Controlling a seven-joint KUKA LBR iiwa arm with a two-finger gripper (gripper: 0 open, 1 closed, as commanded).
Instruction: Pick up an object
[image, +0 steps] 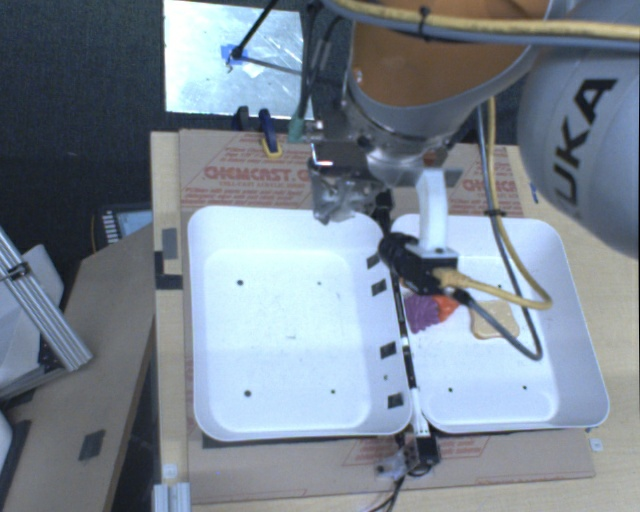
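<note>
- Arm (440, 60): grey with an orange band, reaching in from the upper right and hanging over the far side of the two bins.
- Gripper (338, 200): a grey metal head at the far rim of the left bin, close to the corner where the two bins meet. From this angle it cannot be told whether it is spread or closed. It sits apart from the items in the right bin.
- Left bin (280, 330): shallow, white, with rounded corners and a few small dark dots on its floor.
- Right bin (500, 390): shallow, white, set just beside the left bin, the two rims touching along the middle.
- Purple lump (424, 314): small and rough-edged, lying on the floor of the right bin near the shared rim, about halfway down the bin.
- Orange piece (446, 306): small, touching the purple lump on the side away from the left bin; its upper edge is hidden.
- Tan slab (494, 321): flat and pale brown with rounded edges, lying just beside the orange piece, nearer the middle of the right bin.
- Black tabs (386, 350): several small dark squares spaced along the left bin's wall next to the shared rim.
- Cardboard sheet (240, 172): brown with red printing, lying under both bins.
- Clamps (270, 132): blue, yellow and green, at the far edge of the cardboard sheet.
- Metal rail (45, 315): a slanted silver bar, off the bench at the left.
</note>
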